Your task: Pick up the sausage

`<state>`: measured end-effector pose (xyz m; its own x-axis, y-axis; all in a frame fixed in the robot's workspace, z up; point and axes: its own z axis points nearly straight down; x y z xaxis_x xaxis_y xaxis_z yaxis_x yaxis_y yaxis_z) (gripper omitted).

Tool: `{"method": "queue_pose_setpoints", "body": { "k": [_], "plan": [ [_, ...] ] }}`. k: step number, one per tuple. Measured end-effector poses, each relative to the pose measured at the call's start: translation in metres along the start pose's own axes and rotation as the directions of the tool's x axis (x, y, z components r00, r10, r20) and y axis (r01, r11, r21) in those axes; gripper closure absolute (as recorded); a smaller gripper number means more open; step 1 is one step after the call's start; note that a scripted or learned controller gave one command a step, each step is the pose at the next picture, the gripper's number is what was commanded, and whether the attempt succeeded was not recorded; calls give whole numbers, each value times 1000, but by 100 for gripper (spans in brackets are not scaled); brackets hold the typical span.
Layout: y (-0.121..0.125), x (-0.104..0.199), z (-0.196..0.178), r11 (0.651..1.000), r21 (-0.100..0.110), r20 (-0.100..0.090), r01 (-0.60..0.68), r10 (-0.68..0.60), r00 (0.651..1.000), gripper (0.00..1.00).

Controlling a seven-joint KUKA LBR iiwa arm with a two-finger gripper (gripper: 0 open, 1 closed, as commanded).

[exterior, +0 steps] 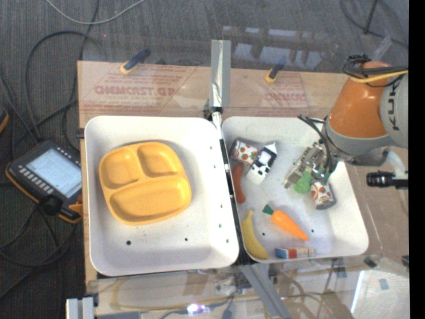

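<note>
On the far left sits the left shallow white bin (93,244), and in it lies a yellow plastic divided plate with three compartments (145,181); none of that concerns me. Just past the wall where the two bins meet, in the right shallow white bin (355,241), lies my target, the slim reddish-brown sausage (237,183); it runs lengthwise along that left wall, close against it. Above it sits a small can with a red-spotted label (243,152), with a black-and-white cow-patterned carton (263,163) just beside that. Below the sausage a yellow banana (252,234) curves along the same wall; further right lie an orange carrot with a green top (287,223) and a small tube with red and blue ends (294,252).

My gripper (307,169) hangs over the right half of this bin, well apart from the sausage, above a green piece (303,184) and another spotted can (322,194); how its tips stand I cannot tell from this slant.

To do this well, I judge I must cross left and straddle the sausage's narrow width at its middle; the wall leaves little room for one fingertip, so I should come down squarely, clear of the can above and the banana below.
</note>
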<state>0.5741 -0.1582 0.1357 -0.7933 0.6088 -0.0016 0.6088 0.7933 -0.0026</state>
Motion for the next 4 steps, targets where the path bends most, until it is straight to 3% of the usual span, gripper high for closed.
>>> {"method": "queue_pose_setpoints", "body": {
  "k": [1,2,3,4],
  "plan": [
    [30,59,41,1000,-2,2,4,-4,1000,100],
    [82,-5,44,971,-9,6,-237,237,971,100],
    [82,0,44,972,3,-15,-235,235,972,0],
    [55,20,45,985,-10,11,-173,173,985,0]
  ]
}}
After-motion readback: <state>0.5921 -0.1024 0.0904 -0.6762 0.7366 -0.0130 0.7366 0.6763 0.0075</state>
